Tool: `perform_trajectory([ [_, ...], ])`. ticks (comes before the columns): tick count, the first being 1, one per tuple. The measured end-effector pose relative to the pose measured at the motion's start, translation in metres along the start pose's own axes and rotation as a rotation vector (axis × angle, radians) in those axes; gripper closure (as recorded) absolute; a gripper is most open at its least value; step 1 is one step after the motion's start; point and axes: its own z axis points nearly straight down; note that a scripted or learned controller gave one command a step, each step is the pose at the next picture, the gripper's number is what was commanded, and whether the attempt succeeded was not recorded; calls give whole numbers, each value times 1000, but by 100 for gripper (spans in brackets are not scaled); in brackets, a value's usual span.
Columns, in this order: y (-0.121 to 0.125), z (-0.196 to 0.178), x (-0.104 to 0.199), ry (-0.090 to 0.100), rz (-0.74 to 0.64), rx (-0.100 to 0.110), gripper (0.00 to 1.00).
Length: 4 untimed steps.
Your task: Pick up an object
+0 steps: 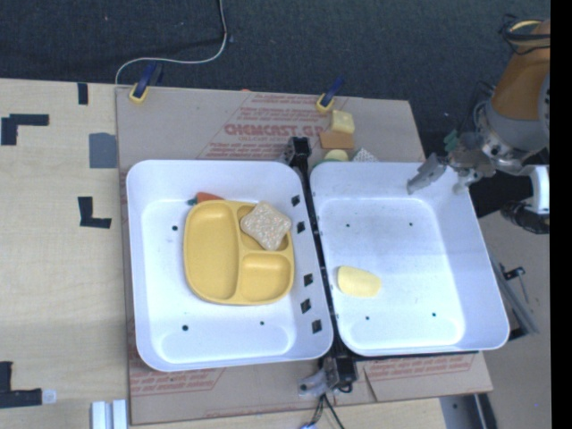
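Showing grey two-finger gripper point(435, 175) over rear rim of rt shallow white plastic bin point(465, 266), nothing between fingers.
Pale yellow soft lump point(358, 281) lies in rt bin, near front-left; fingers' gap can't be judged. Yellow divided plastic tray point(234, 256) w/ tan sponge block point(265, 225) in lt bin point(152, 266).

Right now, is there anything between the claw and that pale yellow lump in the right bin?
No: the camera view shows bare white bin floor between the claw and the yellow lump.
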Motion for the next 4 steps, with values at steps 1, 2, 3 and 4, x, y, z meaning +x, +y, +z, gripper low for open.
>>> perform_trajectory([
  [1, -8, 112, 107, 4, -8, 6, 0],
  [2, 14, 111, 123, 1, -2, -1, 0],
  [3, 33, 111, 115, 0, -2, -1, 0],
  [4, 32, 101, 116, 0, -3, 0, 100],
])
